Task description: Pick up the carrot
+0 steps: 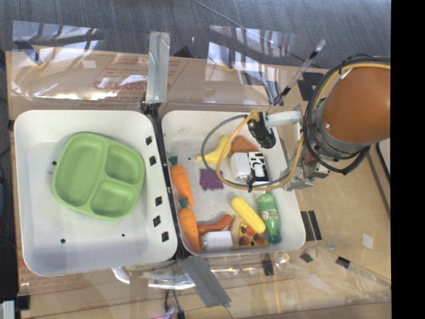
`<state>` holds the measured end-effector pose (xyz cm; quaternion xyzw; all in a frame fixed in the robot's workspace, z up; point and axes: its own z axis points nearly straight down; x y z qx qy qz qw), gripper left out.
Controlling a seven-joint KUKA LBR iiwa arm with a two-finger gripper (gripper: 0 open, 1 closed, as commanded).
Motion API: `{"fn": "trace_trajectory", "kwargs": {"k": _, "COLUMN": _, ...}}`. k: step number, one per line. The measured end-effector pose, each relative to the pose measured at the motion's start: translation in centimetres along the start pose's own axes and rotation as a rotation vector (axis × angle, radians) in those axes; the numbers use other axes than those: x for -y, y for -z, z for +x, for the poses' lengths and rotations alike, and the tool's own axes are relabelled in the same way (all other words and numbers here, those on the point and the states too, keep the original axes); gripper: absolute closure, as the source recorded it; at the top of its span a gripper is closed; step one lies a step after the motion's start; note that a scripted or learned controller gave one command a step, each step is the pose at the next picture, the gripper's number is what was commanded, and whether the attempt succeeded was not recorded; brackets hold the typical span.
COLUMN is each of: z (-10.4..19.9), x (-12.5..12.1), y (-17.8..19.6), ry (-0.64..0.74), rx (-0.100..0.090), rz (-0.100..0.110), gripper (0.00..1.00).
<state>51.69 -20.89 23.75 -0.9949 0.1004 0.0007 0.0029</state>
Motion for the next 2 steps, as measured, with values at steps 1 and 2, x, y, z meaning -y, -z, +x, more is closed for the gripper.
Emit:
{"fn": "trace_trajectory", "kwargs": {"k": 1, "z": 6.5, "x": 1.4, "y": 9.0, "ry": 0.006, "rx": -0.006, "rz": -0.001, "gripper": 1.0}}
{"fn": "trace_trajectory", "kwargs": {"k": 2, "z": 0.9, "x": 0.1, "y": 1.6, "ry": 0.002, "rx": 0.002, "rz": -0.001, "gripper": 1.0}}
